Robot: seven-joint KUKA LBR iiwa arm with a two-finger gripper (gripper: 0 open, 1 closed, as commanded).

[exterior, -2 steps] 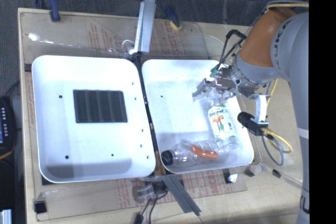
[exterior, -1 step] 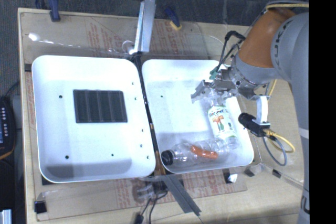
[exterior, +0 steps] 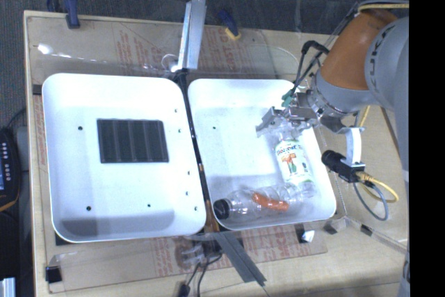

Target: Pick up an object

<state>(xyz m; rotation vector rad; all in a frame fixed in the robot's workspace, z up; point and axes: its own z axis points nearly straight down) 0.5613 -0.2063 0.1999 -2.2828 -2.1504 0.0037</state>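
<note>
- Along the near rim of the right bin point(exterior: 208, 149) lies a clear plastic bottle point(exterior: 259, 203) on its side, black cap toward the divider, with something orange inside it. It rests well apart from the tool and is a possible pick target.
- Just beyond it, a second bottle point(exterior: 293, 162) with a white, green and orange label lies lengthwise against the bin's right wall, its upper end directly under the tool.
- Above that bottle, the tool point(exterior: 288, 115) hangs low over the far right part of the bin. Whether it is released or clenched cannot be determined; clear plastic near it blurs the outline.
- Risk, as a judgement: both bottles are round, smooth and lying flat, so a closing grip may squeeze one out sideways or roll it.
- Risk: the labelled bottle sits close to the wall, leaving little clearance; one side of the tool may strike the rim.
- Farther left, the left bin point(exterior: 69, 205) carries a dark ribbed panel point(exterior: 132, 140).
</note>
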